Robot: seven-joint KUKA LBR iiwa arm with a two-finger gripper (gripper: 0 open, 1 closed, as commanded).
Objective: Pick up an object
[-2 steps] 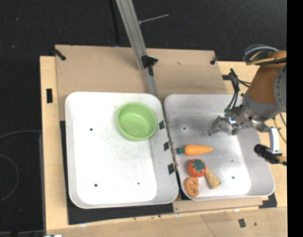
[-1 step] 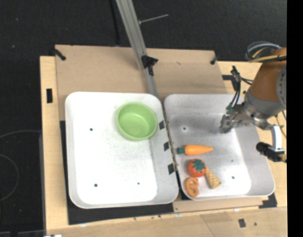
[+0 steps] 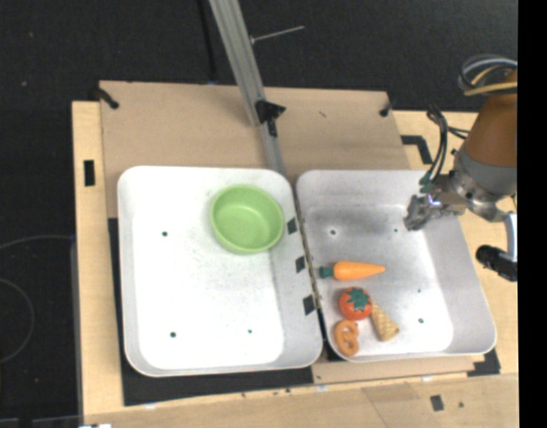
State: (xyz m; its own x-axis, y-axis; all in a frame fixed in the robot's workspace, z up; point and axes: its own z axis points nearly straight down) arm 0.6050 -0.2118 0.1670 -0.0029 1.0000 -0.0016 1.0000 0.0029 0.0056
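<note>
A tan bench (image 3: 184,132) on dark floor holds two white bins. The left bin (image 3: 166,310) contains a green bowl (image 3: 247,219). The right bin (image 3: 434,301) holds a toy carrot (image 3: 355,272), tomato (image 3: 355,303), and two smaller toy foods at lower centre. The gripper (image 3: 419,212) hovers at the right bin's upper right, holding nothing; how far its fingers are open cannot be told.

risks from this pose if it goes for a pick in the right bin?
1. The tomato, pretzel and cone-shaped piece sit bunched near the right bin's front wall; a grasp may catch two or push them apart.
2. The gripper is over bare floor; closing here likely grabs nothing.
</note>
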